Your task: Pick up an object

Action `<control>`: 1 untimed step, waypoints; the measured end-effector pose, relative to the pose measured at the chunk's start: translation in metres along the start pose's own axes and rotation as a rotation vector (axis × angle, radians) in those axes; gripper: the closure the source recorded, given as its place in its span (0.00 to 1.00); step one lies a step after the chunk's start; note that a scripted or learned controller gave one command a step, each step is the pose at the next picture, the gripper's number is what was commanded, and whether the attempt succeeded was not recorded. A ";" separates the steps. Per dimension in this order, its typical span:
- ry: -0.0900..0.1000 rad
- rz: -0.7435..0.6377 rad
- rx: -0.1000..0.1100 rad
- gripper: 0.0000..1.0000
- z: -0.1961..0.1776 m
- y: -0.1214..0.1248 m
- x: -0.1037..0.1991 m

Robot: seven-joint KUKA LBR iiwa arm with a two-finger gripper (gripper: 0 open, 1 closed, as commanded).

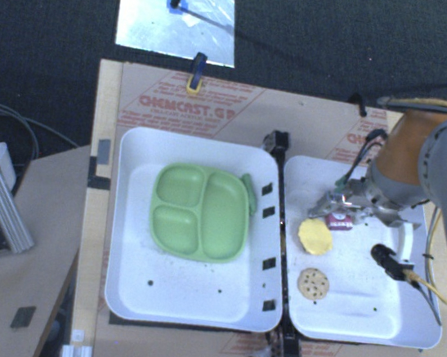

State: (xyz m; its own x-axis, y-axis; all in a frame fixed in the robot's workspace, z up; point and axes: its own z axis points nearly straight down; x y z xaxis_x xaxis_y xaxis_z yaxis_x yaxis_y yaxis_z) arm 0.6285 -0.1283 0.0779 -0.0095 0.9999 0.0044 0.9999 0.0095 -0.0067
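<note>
Cookie (313,284) nearest the lens, my claw (340,203) low in the bin (369,314) on my arm's side: pick begun, not shown complete.
Landmark: the yellow disc (315,237). The cookie lies just on the camera side of it; a small red-and-white packet (339,222) lies just beside it, toward my arm, and my claw hangs directly over that packet. Whether my claw is apart, together or clamped on the packet I cannot tell; I judge nothing raised yet, so securing and lifting remain. Well apart from the disc, away from my arm, the second bin (130,284) holds a green divided plate (200,212). Both bins rest on a worktop (218,103) under printed brown sheeting; beyond it, dark flooring (47,25).
</note>
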 end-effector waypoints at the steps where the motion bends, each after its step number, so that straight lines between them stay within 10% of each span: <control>1: -0.005 0.003 -0.012 1.00 -0.018 0.003 -0.005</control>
State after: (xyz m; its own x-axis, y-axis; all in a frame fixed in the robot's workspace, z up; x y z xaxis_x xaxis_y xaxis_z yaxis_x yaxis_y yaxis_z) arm 0.6321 -0.1336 0.0958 -0.0061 1.0000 -0.0005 1.0000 0.0061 0.0056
